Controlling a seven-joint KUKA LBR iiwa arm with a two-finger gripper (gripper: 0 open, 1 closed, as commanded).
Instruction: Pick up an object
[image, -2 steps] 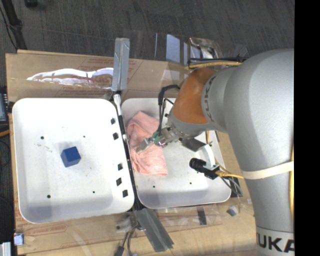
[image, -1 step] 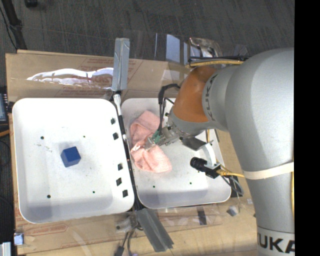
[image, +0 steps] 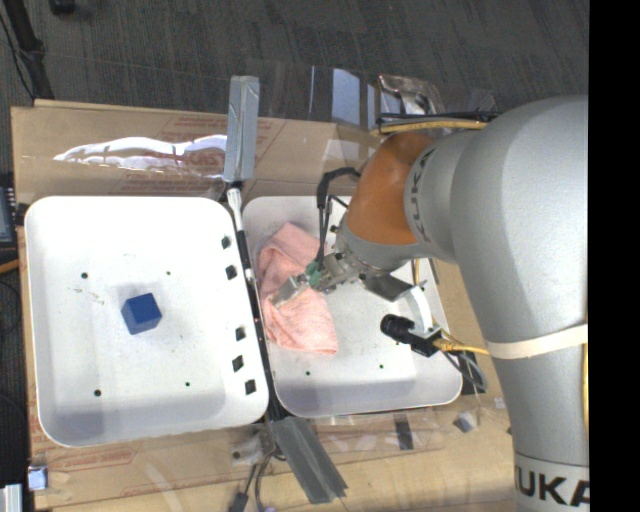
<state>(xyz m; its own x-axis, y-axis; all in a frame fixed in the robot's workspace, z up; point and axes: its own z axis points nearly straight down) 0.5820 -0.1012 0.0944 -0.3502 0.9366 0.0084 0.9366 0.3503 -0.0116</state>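
Left bin (image: 60, 300) and right bin (image: 350, 395): plain white, each with a few small dark dots on the floor; cube (image: 142, 312) in the left bin solid blue, crumpled cloth (image: 298, 300) in the right bin pale pink, unpatterned. Arm (image: 520, 230) light grey with an orange band (image: 385, 200) above the wrist and black lettering low on its body; surface (image: 130, 150) cardboard-brown with faint reddish print, grey tape strips (image: 240, 125) between the bins
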